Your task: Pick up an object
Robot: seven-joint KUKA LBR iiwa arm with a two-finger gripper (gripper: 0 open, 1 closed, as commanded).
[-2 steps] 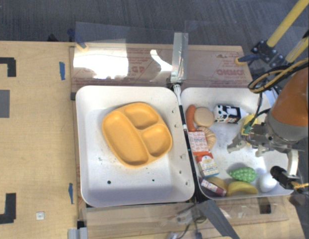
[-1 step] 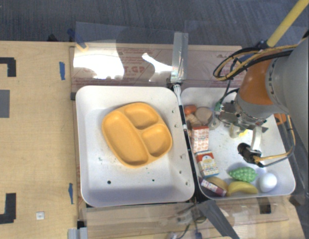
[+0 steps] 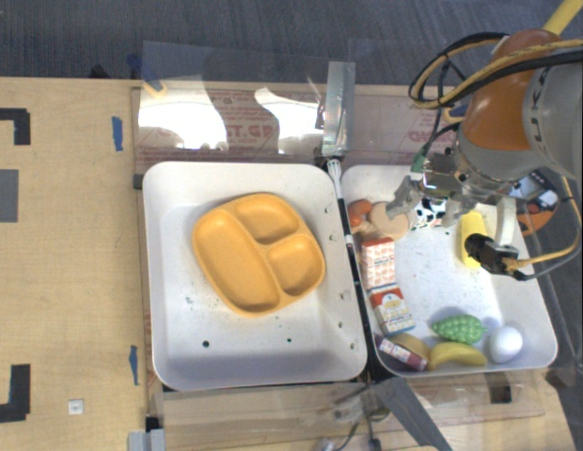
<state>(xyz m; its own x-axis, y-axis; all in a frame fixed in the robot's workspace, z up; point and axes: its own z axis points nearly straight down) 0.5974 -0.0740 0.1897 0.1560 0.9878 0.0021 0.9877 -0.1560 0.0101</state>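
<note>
My gripper [image 3: 454,216] hangs under the orange-banded wrist over the back of the right bin [image 3: 528,319]. Its fingers [image 3: 403,195] are spread apart, so it is open, and nothing is gripped. Just below and between them lie a small black-and-white toy [image 3: 425,214] and a yellow object [image 3: 473,225]. Left of the gripper sit an orange-brown piece [image 3: 360,211] and a peach-coloured one [image 3: 389,222]. Two small cartons [image 3: 378,259] [image 3: 392,309] lie along the bin's left wall. A green item [image 3: 458,328], a banana [image 3: 457,353] and a white ball [image 3: 505,343] rest at the front.
The left bin [image 3: 169,327] holds a yellow divided plate [image 3: 259,251]. A metal divider post [image 3: 337,111] stands behind the gap between the bins. Cables [image 3: 451,64] loop above the arm. A dark red item [image 3: 397,351] lies at the right bin's front left corner.
</note>
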